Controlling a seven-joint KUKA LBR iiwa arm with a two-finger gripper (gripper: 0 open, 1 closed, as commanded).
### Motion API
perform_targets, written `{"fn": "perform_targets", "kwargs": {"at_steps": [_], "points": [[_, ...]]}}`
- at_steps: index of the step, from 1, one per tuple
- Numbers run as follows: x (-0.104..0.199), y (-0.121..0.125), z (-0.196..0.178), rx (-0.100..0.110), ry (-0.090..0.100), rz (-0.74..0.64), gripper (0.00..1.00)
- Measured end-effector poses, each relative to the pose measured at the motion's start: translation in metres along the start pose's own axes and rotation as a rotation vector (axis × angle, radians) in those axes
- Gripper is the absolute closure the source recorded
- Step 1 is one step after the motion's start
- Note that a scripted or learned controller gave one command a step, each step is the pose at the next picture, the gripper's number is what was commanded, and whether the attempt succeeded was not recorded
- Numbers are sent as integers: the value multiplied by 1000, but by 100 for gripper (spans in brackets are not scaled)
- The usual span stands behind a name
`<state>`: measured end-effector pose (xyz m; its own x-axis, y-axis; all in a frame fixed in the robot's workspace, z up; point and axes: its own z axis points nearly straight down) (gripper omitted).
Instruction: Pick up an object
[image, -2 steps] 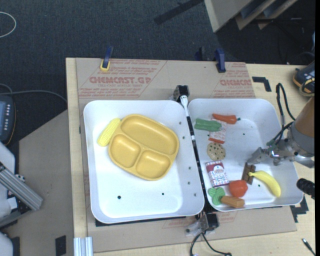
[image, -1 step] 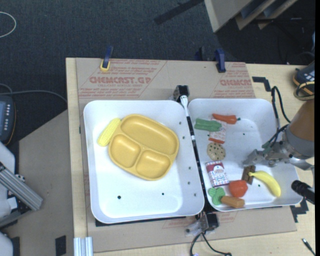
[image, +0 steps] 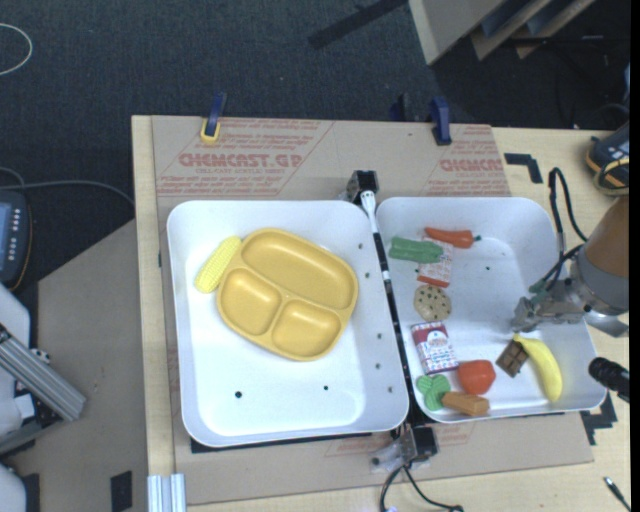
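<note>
From the camera view, nothing has been lifted: every object lies in its bin, so the pick is all to do. The end effector hangs low in the right bin, just above the banana and brown block; I cannot tell its grip state.

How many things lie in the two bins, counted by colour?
Yellow: 3 — divided plate, corn cob, banana
Green: 2 — vegetable, leafy piece
Red or orange: 4 — pepper, tomato, carrot, carton
Brown: 2 — cookie, chocolate piece
Total: 11
</note>
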<state>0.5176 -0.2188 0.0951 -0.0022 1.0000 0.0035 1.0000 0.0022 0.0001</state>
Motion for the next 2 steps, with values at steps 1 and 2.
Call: {"fn": "perform_targets", "kwargs": {"at_steps": [1, 2], "points": [[3, -2, -44, -5, -6, 2, 100], [10, -7, -94, -6, -6, 1, 100]]}}
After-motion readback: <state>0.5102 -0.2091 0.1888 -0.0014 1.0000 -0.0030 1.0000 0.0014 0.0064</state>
